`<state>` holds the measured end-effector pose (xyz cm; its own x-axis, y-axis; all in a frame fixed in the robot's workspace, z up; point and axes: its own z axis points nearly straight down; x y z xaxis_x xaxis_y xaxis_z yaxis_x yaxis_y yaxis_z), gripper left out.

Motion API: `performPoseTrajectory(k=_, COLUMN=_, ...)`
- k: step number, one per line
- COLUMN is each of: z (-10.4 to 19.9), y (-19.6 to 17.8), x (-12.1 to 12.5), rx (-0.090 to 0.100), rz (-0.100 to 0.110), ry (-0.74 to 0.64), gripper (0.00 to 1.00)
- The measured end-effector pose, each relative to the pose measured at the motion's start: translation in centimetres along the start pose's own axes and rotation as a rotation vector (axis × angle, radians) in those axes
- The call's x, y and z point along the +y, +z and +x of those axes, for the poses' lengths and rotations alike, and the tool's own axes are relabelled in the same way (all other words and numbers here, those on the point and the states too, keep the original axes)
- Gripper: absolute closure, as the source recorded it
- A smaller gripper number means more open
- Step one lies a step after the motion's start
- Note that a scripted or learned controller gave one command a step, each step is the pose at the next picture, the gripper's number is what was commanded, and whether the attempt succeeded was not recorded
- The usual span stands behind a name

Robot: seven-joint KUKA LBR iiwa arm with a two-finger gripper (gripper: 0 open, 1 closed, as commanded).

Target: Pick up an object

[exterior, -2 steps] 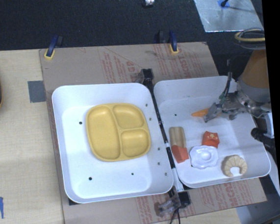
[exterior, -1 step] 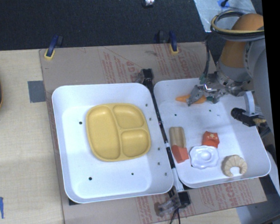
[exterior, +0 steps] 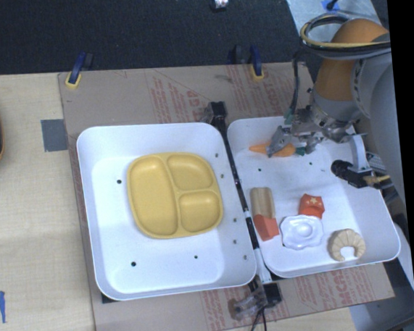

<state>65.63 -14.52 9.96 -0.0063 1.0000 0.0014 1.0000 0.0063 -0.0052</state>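
My gripper [exterior: 294, 137] is low at the far end of the right bin [exterior: 381, 253], reaching in from the right. An orange carrot-like piece [exterior: 262, 148] lies right under it, with its pointed end sticking out to the left; the rest is hidden by the gripper. Nearer the front of the same bin lie a tan roll [exterior: 261, 201], a small red block [exterior: 267, 227], a red carton [exterior: 310, 205], a white fried egg [exterior: 301, 232] and a croissant [exterior: 346, 244].
The left bin [exterior: 116, 279] holds a yellow divided plate [exterior: 173, 193]. A black part of the arm [exterior: 351, 173] hangs over the right bin's right side. Clamps sit between the bins at the far and near ends.
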Motion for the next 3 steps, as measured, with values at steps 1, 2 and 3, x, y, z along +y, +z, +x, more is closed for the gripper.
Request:
performPoseTrajectory(k=1, z=-4.7, y=-1.4, x=0.0, rx=-0.004, rz=-0.005, ry=0.006, gripper=0.00)
performPoseTrajectory(k=2, z=0.5, y=1.0, x=-5.0, rx=0.002, rz=0.005, ry=-0.001, gripper=0.00)
performPoseTrajectory(k=3, z=-2.3, y=0.7, x=0.1, rx=-0.002, rz=-0.002, ry=-0.001, gripper=0.00)
